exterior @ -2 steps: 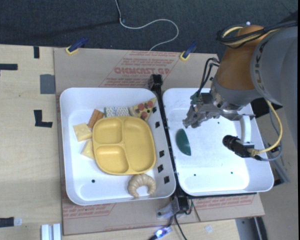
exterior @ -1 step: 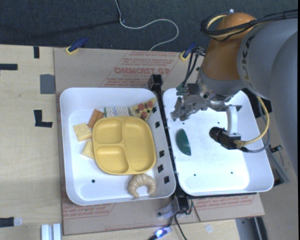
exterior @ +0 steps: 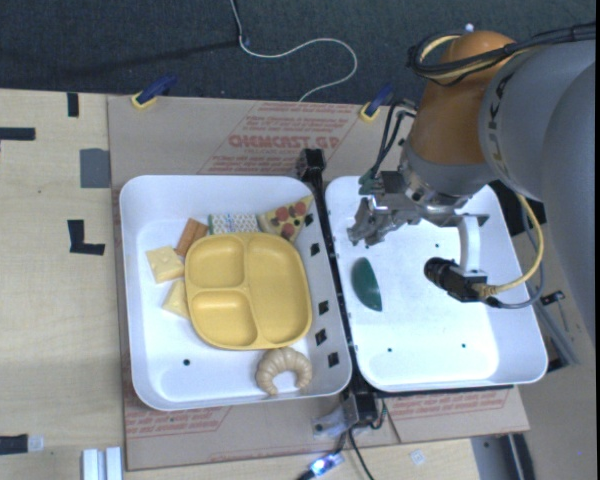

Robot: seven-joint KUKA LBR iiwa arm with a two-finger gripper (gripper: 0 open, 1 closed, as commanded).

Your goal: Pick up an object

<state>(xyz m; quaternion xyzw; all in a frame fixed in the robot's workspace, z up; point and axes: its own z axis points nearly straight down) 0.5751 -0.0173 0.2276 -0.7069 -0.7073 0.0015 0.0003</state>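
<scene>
Grey metal two-finger tool [exterior: 368,226] hangs right of frame centre, w/ nothing between its fingers; can't tell if spread or pressed. Dark green oval leaf-shaped object [exterior: 367,284] lies just below it, on floor of right shallow white bin [exterior: 500,368], near bin's left wall.

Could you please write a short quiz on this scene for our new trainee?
1. True or false: the yellow plate lies in the left bin.
2. Which thing lies in the right bin? A) a croissant B) a green leaf C) a cracker
3. Fill in: the gripper hangs above the ___ bin.

Key
1. True.
2. B: the green leaf lies there; the croissant and the crackers lie in the left bin.
3. Right, just above the leaf.
</scene>
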